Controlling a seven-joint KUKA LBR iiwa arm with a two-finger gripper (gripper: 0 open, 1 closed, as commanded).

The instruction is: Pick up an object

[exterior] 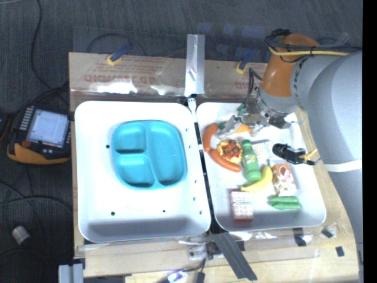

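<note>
My gripper point(242, 121) is low over the back of the right bin point(312, 214), just above the heap of toy food. Right below it lie a small orange piece point(240, 129) and a pizza slice point(230, 149). A curved orange sausage point(211, 139) runs along the bin's left side. A green bottle point(251, 161) lies in the middle, with a yellow banana point(261, 182) at its near end. A printed carton point(284, 180), a green pea pod point(284, 203) and a red and white box point(241, 206) lie toward the front. Nothing is seen held.
The left bin point(94, 211) holds a blue divided plate point(149, 152). A raised divider point(200, 158) separates the two bins. The grey arm point(330, 117) covers the right bin's back right corner. A handheld device point(41, 135) lies off the bench at the left.
</note>
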